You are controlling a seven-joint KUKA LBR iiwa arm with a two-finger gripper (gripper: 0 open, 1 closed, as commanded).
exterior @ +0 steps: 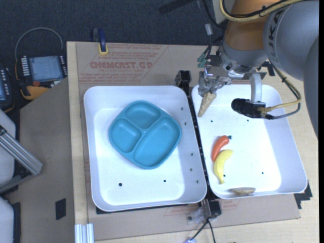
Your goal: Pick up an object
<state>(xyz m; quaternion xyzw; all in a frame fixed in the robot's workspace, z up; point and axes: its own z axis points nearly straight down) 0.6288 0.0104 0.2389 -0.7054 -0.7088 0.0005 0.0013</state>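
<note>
My gripper [210,87] hangs over the far left corner of the right bin [283,151]. Its fingers are shut on the wide end of a tan cone [205,105]. The cone points down and to the left, toward the divider between the bins. An orange carrot-like piece [220,145] and a yellow banana [221,165] lie in the middle of the right bin. A flat tan piece [244,190] rests against that bin's front wall.
A blue divided plate [145,134] sits in the middle of the left bin [101,176]. A black part with a cable [248,107] hangs from the arm over the far side of the right bin. The grey and orange arm [253,24] covers the top right.
</note>
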